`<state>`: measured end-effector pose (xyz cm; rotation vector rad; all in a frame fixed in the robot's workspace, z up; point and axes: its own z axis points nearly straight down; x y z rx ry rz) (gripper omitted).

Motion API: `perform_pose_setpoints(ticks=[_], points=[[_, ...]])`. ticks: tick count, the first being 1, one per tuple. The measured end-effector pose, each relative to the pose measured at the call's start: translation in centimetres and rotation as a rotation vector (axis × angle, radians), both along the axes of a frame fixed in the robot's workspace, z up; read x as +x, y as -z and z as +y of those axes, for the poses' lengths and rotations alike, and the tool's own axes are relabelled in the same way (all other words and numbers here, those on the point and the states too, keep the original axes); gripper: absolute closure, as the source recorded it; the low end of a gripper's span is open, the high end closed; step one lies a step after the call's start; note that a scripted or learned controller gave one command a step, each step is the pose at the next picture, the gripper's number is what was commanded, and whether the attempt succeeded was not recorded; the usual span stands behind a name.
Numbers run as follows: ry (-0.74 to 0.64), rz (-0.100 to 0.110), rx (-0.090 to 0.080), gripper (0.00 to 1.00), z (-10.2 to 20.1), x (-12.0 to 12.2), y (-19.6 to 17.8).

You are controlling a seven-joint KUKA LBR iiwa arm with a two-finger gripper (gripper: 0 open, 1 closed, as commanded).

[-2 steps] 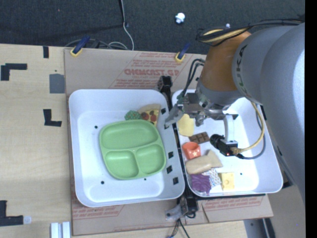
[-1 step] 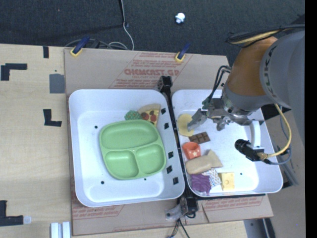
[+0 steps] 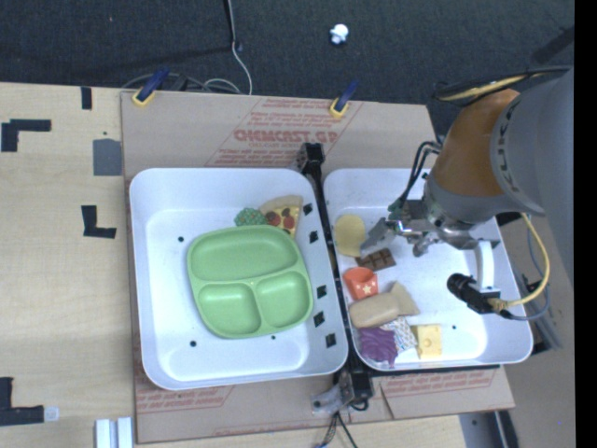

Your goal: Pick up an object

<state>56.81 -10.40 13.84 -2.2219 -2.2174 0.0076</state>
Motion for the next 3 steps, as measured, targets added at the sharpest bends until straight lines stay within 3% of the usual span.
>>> perform_pose_setpoints(ticks=[1,2,3], points=[[-0.002,-0.004,0.001,0.00,-0.9,0.2,5.7],[-0.004,-0.007,0.002,1.00,-0.7,0.3,4.3],[-0.012,-0.013,0.004,1.00,6.7,2.3,-5.2]])
